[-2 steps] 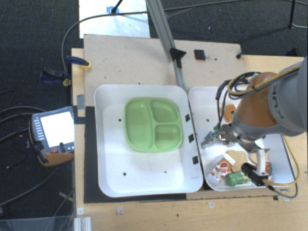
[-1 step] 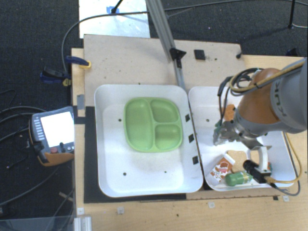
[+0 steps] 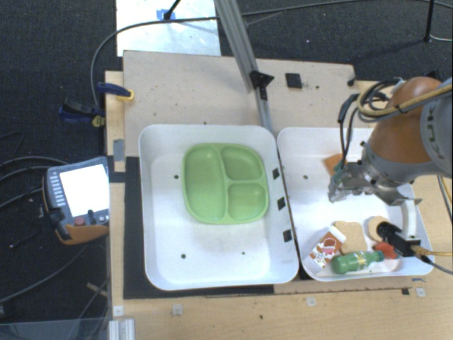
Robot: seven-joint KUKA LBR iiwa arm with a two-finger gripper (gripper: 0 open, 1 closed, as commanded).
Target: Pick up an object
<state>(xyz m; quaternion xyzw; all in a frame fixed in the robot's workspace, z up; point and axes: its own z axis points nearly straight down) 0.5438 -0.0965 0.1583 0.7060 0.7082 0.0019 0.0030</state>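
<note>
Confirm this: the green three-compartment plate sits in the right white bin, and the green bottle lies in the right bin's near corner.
Not quite. The camera view shows the green three-compartment plate in the left white bin, not the right one. The rest stands: the green bottle lies in the right white bin's near corner.

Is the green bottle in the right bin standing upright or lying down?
Lying down: the green bottle rests on its side near the right bin's front edge.

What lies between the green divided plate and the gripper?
In the camera view, between the green divided plate and the gripper lie the two bins' adjoining rims and bare white floor of the right bin.
</note>
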